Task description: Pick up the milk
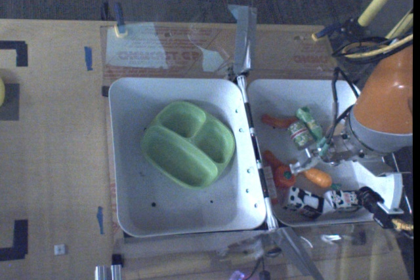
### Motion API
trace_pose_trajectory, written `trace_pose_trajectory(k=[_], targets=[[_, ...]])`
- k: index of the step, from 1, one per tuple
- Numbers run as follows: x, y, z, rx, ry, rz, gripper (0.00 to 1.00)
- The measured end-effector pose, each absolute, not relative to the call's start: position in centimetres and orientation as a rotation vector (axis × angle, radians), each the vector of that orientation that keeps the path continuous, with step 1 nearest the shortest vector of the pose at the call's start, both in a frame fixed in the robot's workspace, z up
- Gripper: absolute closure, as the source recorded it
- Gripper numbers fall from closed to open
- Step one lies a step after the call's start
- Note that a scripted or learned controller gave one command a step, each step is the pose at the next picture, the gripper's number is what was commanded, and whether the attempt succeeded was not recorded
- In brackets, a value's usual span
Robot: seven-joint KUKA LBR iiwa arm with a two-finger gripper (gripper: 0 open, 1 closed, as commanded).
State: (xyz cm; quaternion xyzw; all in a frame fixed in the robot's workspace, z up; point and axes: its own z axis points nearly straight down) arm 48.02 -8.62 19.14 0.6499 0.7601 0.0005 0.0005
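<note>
Camera view from above, gripper over the right bin, fingers apart and holding nothing, milk carton lying at that bin's front edge, green plate in the left bin.

The pale wooden worktop carries two shallow white bins side by side, the left bin and the right bin, their rims touching. Blue tape strips and black corner marks lie on the wood.
</note>
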Motion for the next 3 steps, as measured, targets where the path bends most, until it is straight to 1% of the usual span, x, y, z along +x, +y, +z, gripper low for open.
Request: trace_pose_trajectory(k=[1,2,3], targets=[[47.9,-14.0,13.3,1.977,2.444,-0.001,0.0],[48.0,-14.0,14.3,1.974,2.441,0.002,1.0],[48.0,-17.3,28.3,1.877,2.515,0.001,1.0]])
